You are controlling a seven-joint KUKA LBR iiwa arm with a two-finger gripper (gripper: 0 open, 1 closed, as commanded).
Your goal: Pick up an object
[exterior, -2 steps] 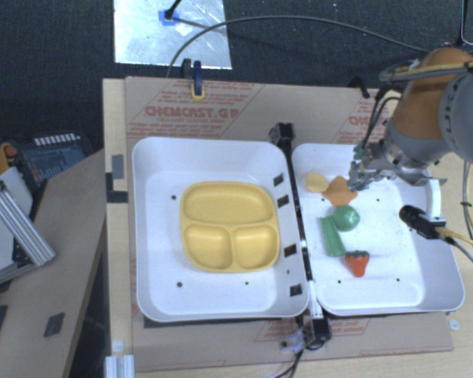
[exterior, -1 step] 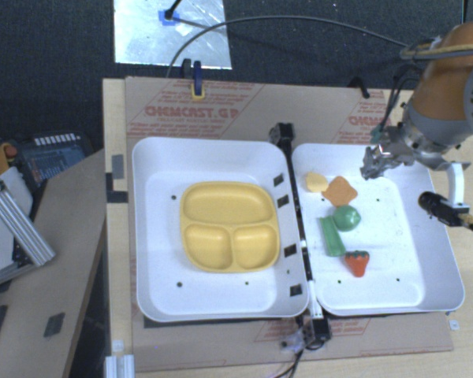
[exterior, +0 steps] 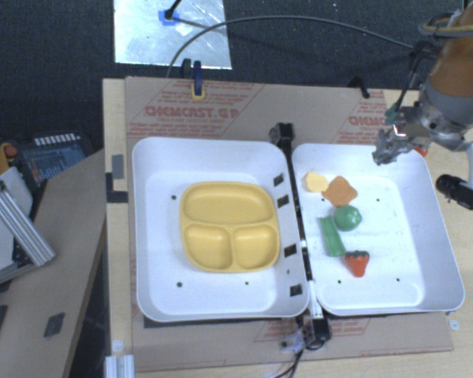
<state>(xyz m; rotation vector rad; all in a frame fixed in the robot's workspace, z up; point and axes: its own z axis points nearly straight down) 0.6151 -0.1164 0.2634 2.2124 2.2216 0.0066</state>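
So the arm (exterior: 457, 61) comes in from the right, grey with that orange band, and its pincer (exterior: 388, 150) is hanging over the back edge of the right bin (exterior: 433, 235), near the far corner. Honestly can't tell how far open it is from this angle, it's just a small dark blob at the end of the wrist. Nothing visible in its grip, and it's well apart from all the pickable stuff.

The stuff itself is clustered in the left half of the right bin: a pale yellow round piece (exterior: 315, 182) near the back, an orange-brown piece (exterior: 340, 191) touching it, then a green ball (exterior: 348, 217) just in front of that. A green stick-shaped thing (exterior: 331, 239) lies beside the ball, running toward the front, and a little red-orange piece with a dark top (exterior: 357, 262) sits at its front end.

The left bin (exterior: 154, 235) has a yellow divided tray (exterior: 228, 225) lying flat in the middle, three compartments.

Both bins sit side by side on a brown board (exterior: 244, 105) on the worktop (exterior: 79, 211). A cable (exterior: 299, 20) loops across the dark floor behind, next to a shiny silver sheet (exterior: 173, 22).
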